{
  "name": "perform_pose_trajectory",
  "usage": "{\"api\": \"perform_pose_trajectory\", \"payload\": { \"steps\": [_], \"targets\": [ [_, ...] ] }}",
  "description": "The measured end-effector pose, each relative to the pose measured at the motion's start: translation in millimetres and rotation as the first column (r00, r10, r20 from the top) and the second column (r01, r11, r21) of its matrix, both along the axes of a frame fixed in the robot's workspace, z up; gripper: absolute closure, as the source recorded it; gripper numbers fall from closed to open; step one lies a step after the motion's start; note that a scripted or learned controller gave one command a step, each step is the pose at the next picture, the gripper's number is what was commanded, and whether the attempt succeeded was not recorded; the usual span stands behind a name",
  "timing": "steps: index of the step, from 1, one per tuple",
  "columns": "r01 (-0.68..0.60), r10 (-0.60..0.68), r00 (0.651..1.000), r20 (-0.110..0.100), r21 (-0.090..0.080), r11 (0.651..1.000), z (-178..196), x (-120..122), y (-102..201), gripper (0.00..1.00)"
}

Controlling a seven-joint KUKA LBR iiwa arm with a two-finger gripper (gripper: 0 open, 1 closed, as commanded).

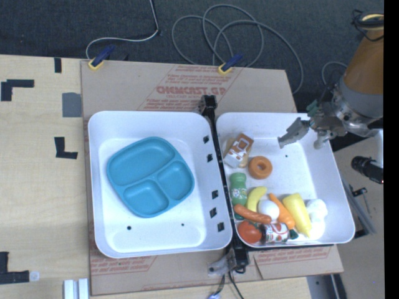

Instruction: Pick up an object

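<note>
Gripper [303, 133] hung open and empty over the right bin's [324, 185] far right corner, while the toys [274, 213] crowded its near edge, so I feared a glancing, multi-item grab.

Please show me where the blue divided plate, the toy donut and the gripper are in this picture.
blue divided plate [149, 176]: camera view, on the ridge where its three compartments meet.
toy donut [260, 167]: camera view, on its brown ring.
gripper [305, 134]: camera view, midway between its two fingertips.
</note>
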State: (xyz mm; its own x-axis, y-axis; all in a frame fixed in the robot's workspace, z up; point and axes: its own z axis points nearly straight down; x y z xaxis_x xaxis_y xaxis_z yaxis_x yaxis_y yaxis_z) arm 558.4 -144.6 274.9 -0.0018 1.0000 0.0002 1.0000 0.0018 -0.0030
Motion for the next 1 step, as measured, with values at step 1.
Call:
{"api": "perform_pose_trajectory", "payload": {
  "steps": [1],
  "targets": [
    [0.000,0.000,1.000,-0.003,0.001,1.000,-116.2,35.5,11.5,0.00]
  ]
}}
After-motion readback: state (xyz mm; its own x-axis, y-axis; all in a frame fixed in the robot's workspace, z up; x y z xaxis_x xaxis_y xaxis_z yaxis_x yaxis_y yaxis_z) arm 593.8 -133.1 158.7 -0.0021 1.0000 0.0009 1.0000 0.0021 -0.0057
